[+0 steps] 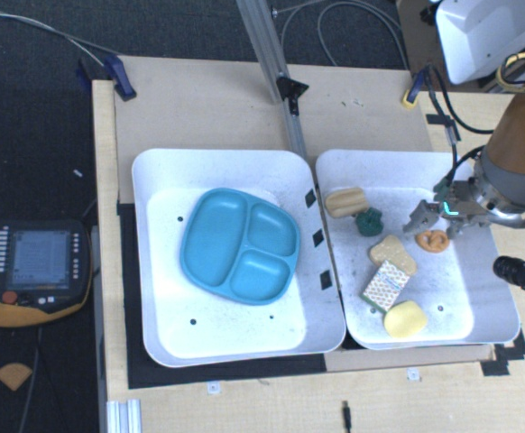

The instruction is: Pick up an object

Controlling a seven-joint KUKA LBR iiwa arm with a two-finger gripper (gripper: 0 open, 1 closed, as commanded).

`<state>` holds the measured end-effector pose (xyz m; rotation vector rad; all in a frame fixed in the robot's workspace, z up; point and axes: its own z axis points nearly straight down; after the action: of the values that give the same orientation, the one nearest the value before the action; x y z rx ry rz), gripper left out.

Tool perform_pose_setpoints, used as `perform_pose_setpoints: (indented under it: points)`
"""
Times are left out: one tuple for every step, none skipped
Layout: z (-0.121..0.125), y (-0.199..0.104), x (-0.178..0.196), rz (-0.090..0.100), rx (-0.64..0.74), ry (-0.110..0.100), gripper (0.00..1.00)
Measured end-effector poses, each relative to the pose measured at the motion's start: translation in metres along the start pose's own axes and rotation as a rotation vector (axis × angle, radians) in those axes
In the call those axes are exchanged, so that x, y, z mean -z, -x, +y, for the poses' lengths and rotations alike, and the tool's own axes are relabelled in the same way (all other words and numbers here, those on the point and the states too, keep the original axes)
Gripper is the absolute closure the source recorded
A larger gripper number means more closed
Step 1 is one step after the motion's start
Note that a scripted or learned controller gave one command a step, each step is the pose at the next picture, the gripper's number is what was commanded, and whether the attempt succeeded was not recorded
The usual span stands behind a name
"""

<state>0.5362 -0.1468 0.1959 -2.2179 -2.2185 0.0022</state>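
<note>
1. The gripper [434, 216] hangs over the right bin [488, 327] at the frame's right; whether its fingers are spread or pressed together cannot be told.
2. An orange pretzel-like piece [433, 240] lies just below it.
3. Further left in that bin lie a tan roll [345, 202], a dark green piece [368, 222], a patterned sponge [385, 285] and a yellow lump [405, 318].
4. The left bin [163, 332] holds a blue divided plate [241, 244].
</note>
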Motion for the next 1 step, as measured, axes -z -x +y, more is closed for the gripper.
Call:
perform_pose_setpoints:
  points:
    - [0.001, 0.0, 0.0014, -0.001, 0.001, 0.003, 0.0]
